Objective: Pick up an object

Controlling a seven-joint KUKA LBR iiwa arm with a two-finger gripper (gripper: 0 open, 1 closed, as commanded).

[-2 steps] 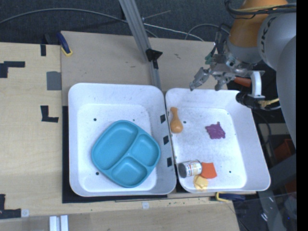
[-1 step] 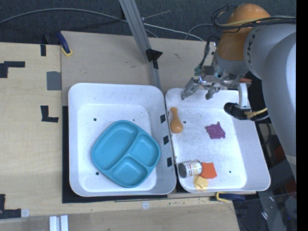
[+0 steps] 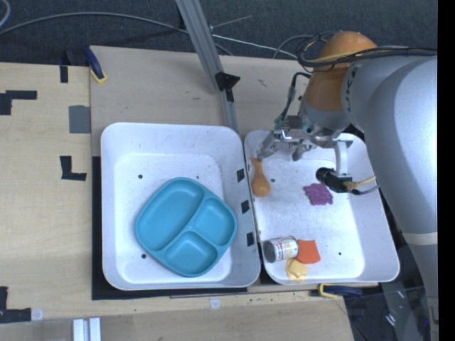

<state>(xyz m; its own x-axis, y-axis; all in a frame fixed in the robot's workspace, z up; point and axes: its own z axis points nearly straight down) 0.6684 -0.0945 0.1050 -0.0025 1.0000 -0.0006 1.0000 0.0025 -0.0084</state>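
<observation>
Orange and yellow come first at the near edge of the right bin (image 3: 355, 261): an orange piece (image 3: 308, 251) w/ a small yellow piece (image 3: 296, 269) touching its near-left side, and a small metal can (image 3: 281, 249) lying on its side just left of them, hard by the bin's near-left corner. Long axis of the can runs roughly left-right.

Mid-bin: a purple object (image 3: 318, 194), alone, open floor all round it. Left of that, close to the left wall, a tan wooden spoon-like thing (image 3: 260, 180), long axis running near-far, rounded end toward the near side.

Far end: the gripper (image 3: 295, 142) sits over the bin's far-left part, wrist w/ orange band above it. Whether the fingers are apart or together I cannot tell; nothing seen between them.

Key relation: the tan thing lies just near-left of the gripper, closest candidate by a clear margin; purple object is next, near-right. Judgement: tan thing is the shortest move but wall on its left leaves little finger room, so closing across its narrow axis looks tight. Purple object has more clearance.

The left bin (image 3: 121, 141) holds a blue divided plate (image 3: 186, 226), well apart from the arm.
</observation>
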